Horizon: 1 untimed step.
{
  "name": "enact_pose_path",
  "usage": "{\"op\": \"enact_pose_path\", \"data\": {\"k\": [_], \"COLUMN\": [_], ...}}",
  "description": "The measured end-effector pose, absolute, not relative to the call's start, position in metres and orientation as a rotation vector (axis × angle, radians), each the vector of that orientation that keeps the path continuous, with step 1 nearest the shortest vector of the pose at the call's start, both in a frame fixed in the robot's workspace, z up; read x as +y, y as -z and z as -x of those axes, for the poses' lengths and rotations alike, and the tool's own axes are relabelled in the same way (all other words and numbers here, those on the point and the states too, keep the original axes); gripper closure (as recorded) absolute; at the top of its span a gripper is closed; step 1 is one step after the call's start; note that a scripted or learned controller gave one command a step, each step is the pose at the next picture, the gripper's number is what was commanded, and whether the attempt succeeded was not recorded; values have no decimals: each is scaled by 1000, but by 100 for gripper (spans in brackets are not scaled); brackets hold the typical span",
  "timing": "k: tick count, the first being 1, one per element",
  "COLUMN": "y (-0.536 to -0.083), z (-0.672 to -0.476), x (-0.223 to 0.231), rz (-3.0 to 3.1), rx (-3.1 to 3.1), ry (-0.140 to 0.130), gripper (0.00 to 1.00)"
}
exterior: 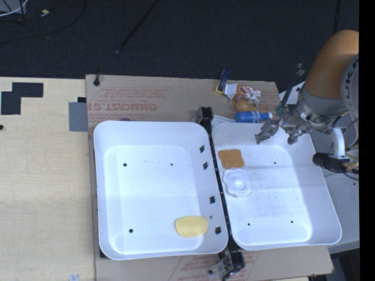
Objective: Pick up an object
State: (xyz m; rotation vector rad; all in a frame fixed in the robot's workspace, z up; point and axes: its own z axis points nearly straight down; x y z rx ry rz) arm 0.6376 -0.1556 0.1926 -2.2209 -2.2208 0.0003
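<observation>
The wooden bench lies bare on the left, with a cardboard sheet under both bins. The left bin holds a pale yellow piece near its near-right corner, just beside the near wall; its long axis runs left to right, and the rest of that floor is open. Black clips line the seam where the two bins touch. In the right bin, a brown flat square lies close to the left wall at the far side, its edges roughly parallel to the walls, and a clear whitish object sits just nearer, almost touching it; right of these the floor is open. Beyond the far rim lie a blue bottle, pointing left to right, and some small packets. The claw hangs over the far rim of the right bin, fingers spread apart with nothing between them.
</observation>
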Motion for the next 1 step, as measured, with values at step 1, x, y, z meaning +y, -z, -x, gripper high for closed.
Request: {"op": "enact_pose_path", "data": {"k": [1], "y": [-203], "z": [-638], "x": [-156], "rz": [2220], "rx": [-2222], "ry": [1], "gripper": [100]}}
